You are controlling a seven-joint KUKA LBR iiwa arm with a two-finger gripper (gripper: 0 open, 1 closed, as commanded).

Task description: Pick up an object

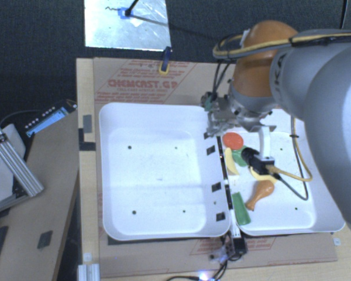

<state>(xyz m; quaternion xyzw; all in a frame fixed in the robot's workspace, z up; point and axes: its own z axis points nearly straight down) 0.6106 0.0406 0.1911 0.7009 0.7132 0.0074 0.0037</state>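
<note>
the tool [233, 129] (its opening i cannot tell) hangs over the right white plastic bin [316, 218], the round red toy [233, 140] just below it.

Red print runs across the cardboard sheet [141, 78] under the two bins, and the big line looks like "CHEMCAST GP", though the last letters are soft. A row of smaller red print sits above it, too fine to read. More red lettering shows on the cardboard's near edge, also too blurred to read.
</note>
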